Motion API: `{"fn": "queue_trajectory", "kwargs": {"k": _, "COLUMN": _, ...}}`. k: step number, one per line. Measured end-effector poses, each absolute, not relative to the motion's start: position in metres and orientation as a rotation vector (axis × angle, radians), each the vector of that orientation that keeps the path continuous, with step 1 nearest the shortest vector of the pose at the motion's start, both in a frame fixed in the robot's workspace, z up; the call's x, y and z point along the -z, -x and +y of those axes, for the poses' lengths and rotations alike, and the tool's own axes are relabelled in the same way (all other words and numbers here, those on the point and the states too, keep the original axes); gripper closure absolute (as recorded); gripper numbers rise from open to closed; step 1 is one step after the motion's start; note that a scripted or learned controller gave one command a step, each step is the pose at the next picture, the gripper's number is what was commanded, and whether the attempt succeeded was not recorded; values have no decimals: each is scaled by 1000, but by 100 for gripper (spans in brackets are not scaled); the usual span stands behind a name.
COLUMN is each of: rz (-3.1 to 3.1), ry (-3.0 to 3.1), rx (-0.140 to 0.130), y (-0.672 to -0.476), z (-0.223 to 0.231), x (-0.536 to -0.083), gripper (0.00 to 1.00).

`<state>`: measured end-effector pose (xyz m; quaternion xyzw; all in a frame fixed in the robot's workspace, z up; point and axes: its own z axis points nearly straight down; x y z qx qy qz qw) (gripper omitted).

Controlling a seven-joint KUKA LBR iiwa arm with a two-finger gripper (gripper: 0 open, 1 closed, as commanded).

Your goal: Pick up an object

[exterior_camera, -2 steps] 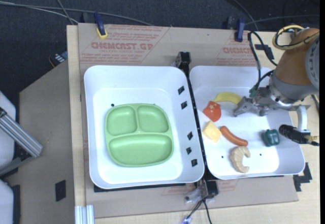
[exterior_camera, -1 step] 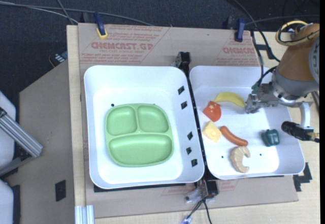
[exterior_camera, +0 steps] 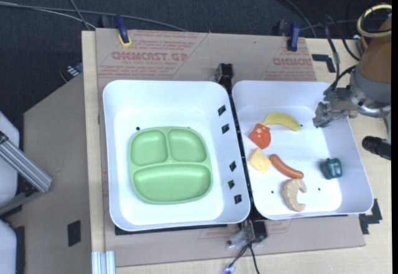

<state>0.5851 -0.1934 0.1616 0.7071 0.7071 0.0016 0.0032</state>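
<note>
The claw [exterior_camera: 323, 116] hangs over the far right part of the right bin [exterior_camera: 354, 204]; whether it is released or clenched cannot be told. Just to its left lies the banana [exterior_camera: 281, 121], apart from it. Further left and nearer the camera sit the red pepper [exterior_camera: 260, 136], cheese wedge [exterior_camera: 259, 160], sausage [exterior_camera: 286, 167] and shrimp [exterior_camera: 293, 194]. The green toy [exterior_camera: 331, 168] lies in front of the claw. The green tray [exterior_camera: 170, 164] rests in the left bin [exterior_camera: 118, 142].

We see a grey, rounded robot arm [exterior_camera: 372, 87] with a wide orange band [exterior_camera: 376, 61] above its wrist. At its end sits a small grey metal two-finger gripper [exterior_camera: 323, 115], and dark cables run beside it.
</note>
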Motion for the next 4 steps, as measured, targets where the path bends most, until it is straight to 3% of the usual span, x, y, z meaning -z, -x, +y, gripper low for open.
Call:
{"fn": "queue_trajectory", "kwargs": {"k": 2, "rz": 2217, "ry": -2216, "rx": -6, "y": -582, "z": -194, "x": -268, "gripper": 100}}
{"fn": "queue_trajectory", "kwargs": {"k": 4, "rz": 2231, "ry": -2218, "rx": 0, "y": -581, "z": -81, "x": -248, "gripper": 100}}
